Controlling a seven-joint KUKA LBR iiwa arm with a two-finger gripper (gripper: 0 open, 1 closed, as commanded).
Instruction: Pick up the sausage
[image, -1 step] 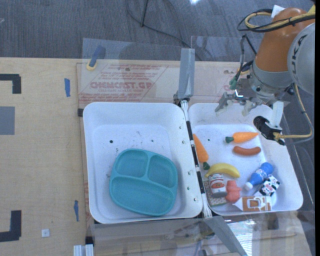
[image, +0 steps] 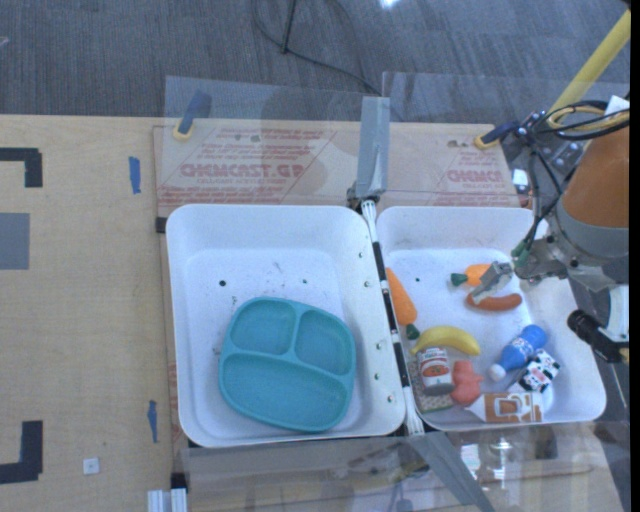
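Your arm (image: 597, 205) reaches in from the right, wrist bent low; gripper (image: 490, 282) sits just above the sausage (image: 495, 301). Finger spread: can't tell.

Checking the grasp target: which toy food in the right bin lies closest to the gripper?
The reddish sausage, directly beneath the gripper; banana and carrot lie farther left.

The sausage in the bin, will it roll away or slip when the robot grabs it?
The sausage looks round and smooth, so it may well roll sideways if nudged. Its glossy skin could slip between the gripper tips. It looks like a small toy, so probably light and stiff. It lies flat in the right bin, so tipping seems unlikely.
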